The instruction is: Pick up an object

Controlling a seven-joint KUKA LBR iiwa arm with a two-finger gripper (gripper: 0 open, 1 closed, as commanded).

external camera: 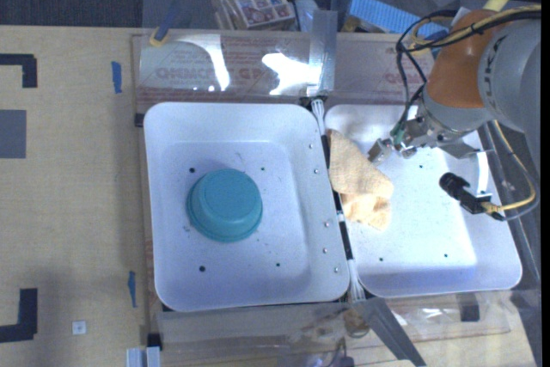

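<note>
- A grey KUKA arm (507,73) with an orange band above the wrist is seen reaching in from the right, over the right-hand white bin (447,258).
- The gripper (382,149) is held low over the upper left part of that bin, pointed down and to the left.
- Whether the fingers are spread or pressed together cannot be told; the tips are small and blurred against the white floor, and nothing can be made out between them.
- A crumpled yellow cloth (359,183) is seen just below and to the left of the fingertips, lying against the right-hand bin's left wall; its upper edge is close to the tips, and contact cannot be judged.
- A teal bowl (225,204), turned upside down, is seen well to the left of the fingers, resting near the middle of the left-hand white bin (172,133).
- A black cylindrical part (460,191) on a cable is seen hanging below and to the right of the fingers, over the right-hand bin's floor.
- A clear plastic panel (223,64) with bright glare is stood along the far side of both bins, above and to the left of the fingers.
- The light wooden bench (69,185) is spread out far to the left of the fingers, marked with black tape corners and small blue tape strips.
</note>
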